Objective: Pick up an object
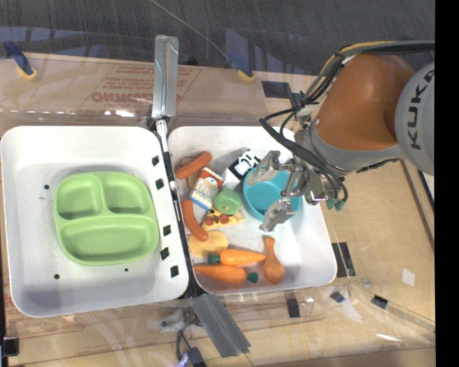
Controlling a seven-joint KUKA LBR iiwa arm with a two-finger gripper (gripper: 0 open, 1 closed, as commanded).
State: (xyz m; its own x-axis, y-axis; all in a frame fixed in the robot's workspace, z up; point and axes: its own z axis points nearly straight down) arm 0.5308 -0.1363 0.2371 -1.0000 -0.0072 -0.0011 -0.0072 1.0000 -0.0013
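- Gripper (279, 197) hovering over blue bowl (265, 192) in right bin (321, 251), likely lining up a grasp; finger state unreadable, cannot tell.
- Bowl: smooth round plastic, sitting upright.
- Left of bowl: glossy sausage (193, 164), carton (205, 193); below bowl, tapered carrots (237, 258).
- Far left of bowl: green divided plate (105, 219), matte, in left bin (23, 281).

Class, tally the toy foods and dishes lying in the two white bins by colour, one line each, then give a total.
Green: 2, the divided plate and a small round piece
Orange or red-orange: 5, two sausages, two carrots, one drumstick
Blue: 1, the bowl
Multicoloured: 2, carton, pizza slice
Black and white: 1
Total: 11
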